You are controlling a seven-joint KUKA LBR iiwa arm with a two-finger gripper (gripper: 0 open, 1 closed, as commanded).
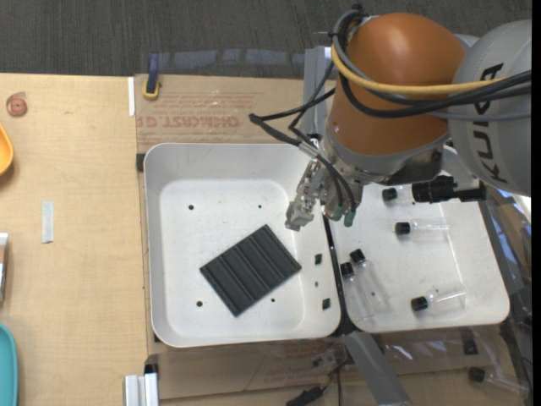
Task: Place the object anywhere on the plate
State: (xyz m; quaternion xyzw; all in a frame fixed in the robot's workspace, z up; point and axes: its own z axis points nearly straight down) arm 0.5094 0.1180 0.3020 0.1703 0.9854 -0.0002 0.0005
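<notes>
Fingers (297,216) look pressed together with nothing seen between them, center frame just above the ribbed black plate (251,269). Capped clear vials (421,227) lie in the right bin (499,299), lower right. Likely light, stiff, slick, prone to rolling; grip across mid-barrel.

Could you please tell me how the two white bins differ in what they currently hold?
The left bin holds one dark ribbed rectangular plate, lying flat and turned at an angle; the right bin holds several small clear vials with black caps, scattered on their sides. The gripper hangs over the left bin's right part, above the plate; the right bin lies partly under the arm. Both are shallow, white and side by side.
</notes>
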